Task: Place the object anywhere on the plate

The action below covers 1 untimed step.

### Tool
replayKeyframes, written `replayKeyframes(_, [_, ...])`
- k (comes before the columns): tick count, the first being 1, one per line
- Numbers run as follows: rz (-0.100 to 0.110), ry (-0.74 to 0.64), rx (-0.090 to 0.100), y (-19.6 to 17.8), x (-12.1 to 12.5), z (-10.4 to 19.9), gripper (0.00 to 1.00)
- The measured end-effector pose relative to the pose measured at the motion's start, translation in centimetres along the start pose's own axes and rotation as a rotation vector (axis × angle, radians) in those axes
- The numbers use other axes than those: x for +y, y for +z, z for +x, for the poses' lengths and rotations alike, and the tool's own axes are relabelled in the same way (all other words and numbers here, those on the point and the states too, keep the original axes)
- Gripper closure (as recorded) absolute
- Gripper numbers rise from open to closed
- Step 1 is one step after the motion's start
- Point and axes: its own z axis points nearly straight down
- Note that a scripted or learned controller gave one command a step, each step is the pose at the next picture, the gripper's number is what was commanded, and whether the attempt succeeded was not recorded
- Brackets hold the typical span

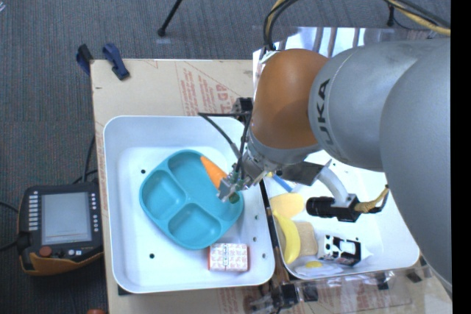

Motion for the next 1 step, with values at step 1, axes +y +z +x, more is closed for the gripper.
replayKeyframes(1, [0.0,0.0,0.0,-0.01,0.0,0.0,0.0])
